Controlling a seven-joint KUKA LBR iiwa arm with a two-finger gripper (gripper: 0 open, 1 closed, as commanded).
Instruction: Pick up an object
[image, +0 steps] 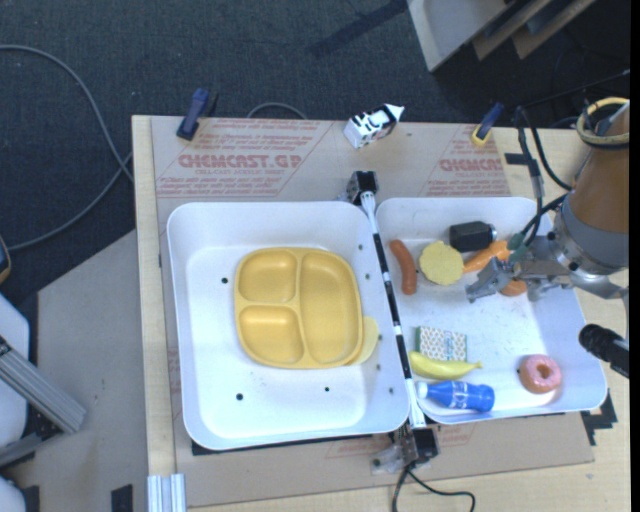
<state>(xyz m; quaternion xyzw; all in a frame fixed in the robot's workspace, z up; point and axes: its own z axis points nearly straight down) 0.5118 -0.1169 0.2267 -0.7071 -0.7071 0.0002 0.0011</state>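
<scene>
The bench (250, 165) carries a brown board printed with red lettering, and on it two shallow white bins sit side by side. The left bin (200, 400) holds a yellow divided plate (298, 307) with three compartments, lying flat near the bin's middle. The right bin (570, 340) holds the smaller things. The grey arm (600, 215), with its orange band, reaches in from the right and lowers the hand (500, 278) over the far part of the right bin; I cannot tell how wide it stands. An orange carrot-like piece (487, 256) lies just at the hand, touching or under it. A black block (470, 235) sits near the far wall, just beside a pale yellow round piece (441, 263). A red sausage (403, 266) lies to the left of that, along the dividing wall. Nearer the front are a patterned card (443, 343), a banana (443, 368), a blue bottle (460, 397) and a pink doughnut (541, 374)
</scene>
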